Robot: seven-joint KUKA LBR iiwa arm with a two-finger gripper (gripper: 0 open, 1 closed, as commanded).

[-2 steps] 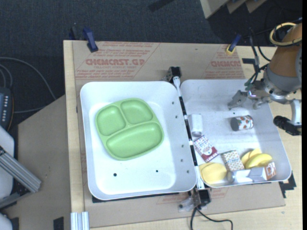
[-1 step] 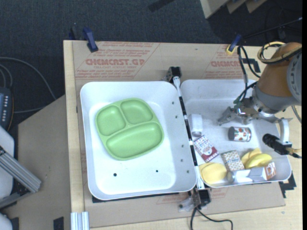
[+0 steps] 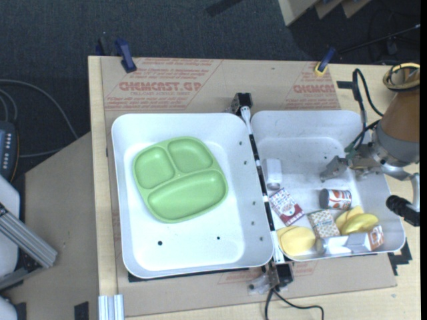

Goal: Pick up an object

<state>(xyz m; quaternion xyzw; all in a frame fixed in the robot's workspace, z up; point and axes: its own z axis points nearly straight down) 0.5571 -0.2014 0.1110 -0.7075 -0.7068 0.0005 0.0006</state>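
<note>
**Arm over the right bin, objects crowded at its near end**

A cardboard-covered surface (image 3: 200,85) stands on dark carpet (image 3: 133,12). The left bin (image 3: 127,139) holds a green divided plate (image 3: 179,179). In the right bin (image 3: 300,125), the gripper (image 3: 333,171) hovers just above a small can (image 3: 335,197); nothing appears between its spread fingers.

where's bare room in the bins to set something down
Left bin: bare floor right of and below the green tray. Right bin: bare across its upper part, above the can. Crowded along its lower edge.
</note>
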